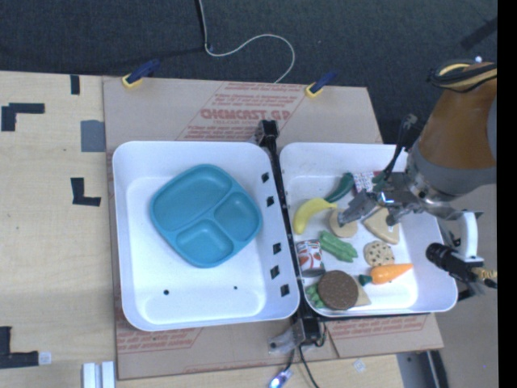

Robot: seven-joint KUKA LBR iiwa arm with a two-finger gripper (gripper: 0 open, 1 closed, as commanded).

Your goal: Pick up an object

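Toy foods are heaped in the right bin (428,297): banana (313,212), green pod (338,246), cookie (377,254), carrot (387,273), brown patty (337,289). The gripper (365,208) is seen low over the pile just right of the banana, fingers spread, nothing between them. A blue divided plate (207,214) is seen in the left bin (133,241).

A light wooden surface (48,241) with black tape marks carries a flat brown cardboard sheet (242,111) printed in red, pinned at its far edge by a yellow clamp (140,73) and a blue clamp (321,82). A thin white cable (250,43) loops over the dark carpet (97,14) beyond.
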